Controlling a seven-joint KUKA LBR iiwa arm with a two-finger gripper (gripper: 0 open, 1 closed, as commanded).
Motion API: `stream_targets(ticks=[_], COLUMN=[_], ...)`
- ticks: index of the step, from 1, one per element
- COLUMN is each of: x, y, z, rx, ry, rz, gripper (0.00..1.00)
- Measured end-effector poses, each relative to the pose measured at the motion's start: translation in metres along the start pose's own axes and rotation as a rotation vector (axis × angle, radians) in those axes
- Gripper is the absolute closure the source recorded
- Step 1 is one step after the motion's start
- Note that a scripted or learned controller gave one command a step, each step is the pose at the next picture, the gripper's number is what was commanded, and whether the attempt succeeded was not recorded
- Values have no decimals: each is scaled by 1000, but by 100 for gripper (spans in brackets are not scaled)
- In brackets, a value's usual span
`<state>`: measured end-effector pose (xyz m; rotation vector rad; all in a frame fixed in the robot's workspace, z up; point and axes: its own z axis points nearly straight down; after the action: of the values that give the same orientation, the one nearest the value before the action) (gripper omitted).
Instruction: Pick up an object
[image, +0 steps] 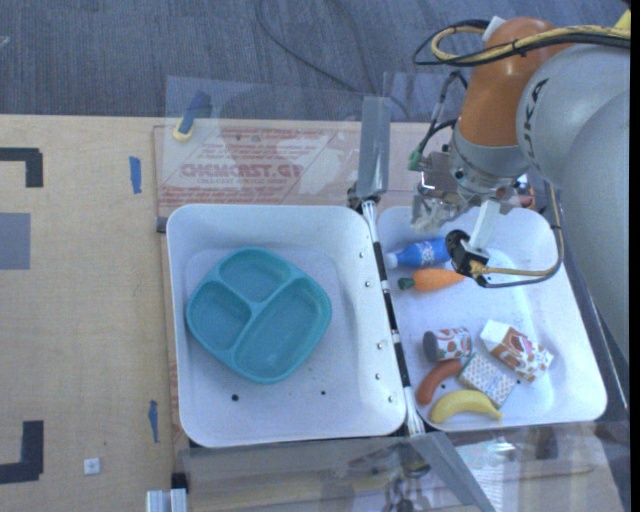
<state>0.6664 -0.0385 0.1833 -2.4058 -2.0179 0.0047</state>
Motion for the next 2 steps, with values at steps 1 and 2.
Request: stream_targets(ticks=[1, 2], x=[0, -80], y=[0, -77], z=[0, 77], rx=[0, 4], ry=[0, 1], rz=[0, 154], gripper=[0, 0])
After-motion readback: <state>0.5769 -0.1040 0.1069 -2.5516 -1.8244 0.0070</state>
